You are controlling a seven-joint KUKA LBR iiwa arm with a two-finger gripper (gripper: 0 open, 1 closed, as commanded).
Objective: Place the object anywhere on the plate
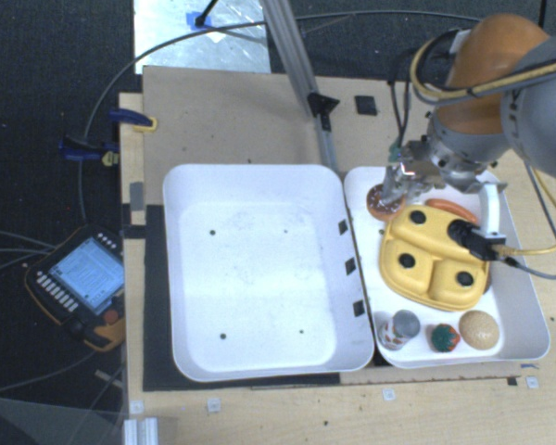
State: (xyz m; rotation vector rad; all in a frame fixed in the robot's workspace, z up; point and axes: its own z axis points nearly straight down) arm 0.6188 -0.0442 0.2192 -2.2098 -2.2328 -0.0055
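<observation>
Yellow plate (434, 267) lies just beside gripper (396, 182); finger state cannot be told. Brownish object (380, 202) beneath: confirm grasp, then lower squarely onto plate.

The left bin (259, 267) lies wide open before me. The right bin (528, 327) is crowded: the yellow plate (431, 262) fills its middle, with small objects (442, 332) lining the near wall.
</observation>
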